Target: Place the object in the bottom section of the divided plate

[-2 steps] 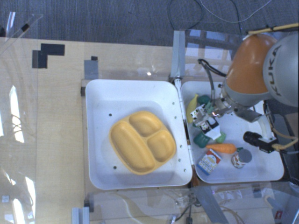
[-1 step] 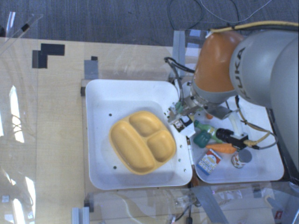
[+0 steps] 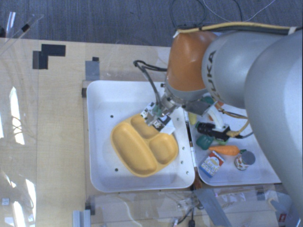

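A yellow divided plate [image 3: 137, 150] lies in the left white bin [image 3: 102, 126], with one long section on its left and two smaller ones at its top and right. My gripper [image 3: 156, 117] hangs over the plate's upper right edge, where the two smaller sections meet. The grey arm and its orange band cover the area just above it. Small white and green bits show at the gripper's tip, and I cannot make out whether they are a held thing.
The right bin [image 3: 265, 176] holds an orange carrot [image 3: 225, 150], a small can [image 3: 244, 160], a little carton [image 3: 211, 165] and a teal object [image 3: 204, 141]. The arm covers much of that bin. A ridge separates the two bins.
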You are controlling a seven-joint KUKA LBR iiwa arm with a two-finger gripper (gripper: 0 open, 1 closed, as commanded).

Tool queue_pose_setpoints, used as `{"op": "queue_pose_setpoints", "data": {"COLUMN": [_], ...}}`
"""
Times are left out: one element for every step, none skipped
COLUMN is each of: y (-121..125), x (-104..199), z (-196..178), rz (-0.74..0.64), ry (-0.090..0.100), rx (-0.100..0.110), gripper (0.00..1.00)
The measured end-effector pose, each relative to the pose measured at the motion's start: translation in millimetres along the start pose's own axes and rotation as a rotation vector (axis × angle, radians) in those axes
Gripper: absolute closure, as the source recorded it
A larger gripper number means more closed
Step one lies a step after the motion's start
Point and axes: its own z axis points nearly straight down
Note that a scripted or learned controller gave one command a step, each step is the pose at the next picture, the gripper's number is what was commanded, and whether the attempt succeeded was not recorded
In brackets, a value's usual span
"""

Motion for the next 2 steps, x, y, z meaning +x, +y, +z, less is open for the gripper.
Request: {"op": "queue_pose_setpoints", "data": {"y": [-50, -65], "x": [-96, -4], "z": [-15, -15], "rz": [0.279, 0.182], "ry": [-0.002, 0.000], "rx": [-0.001, 0.001], "gripper": [1.00, 1.00]}}
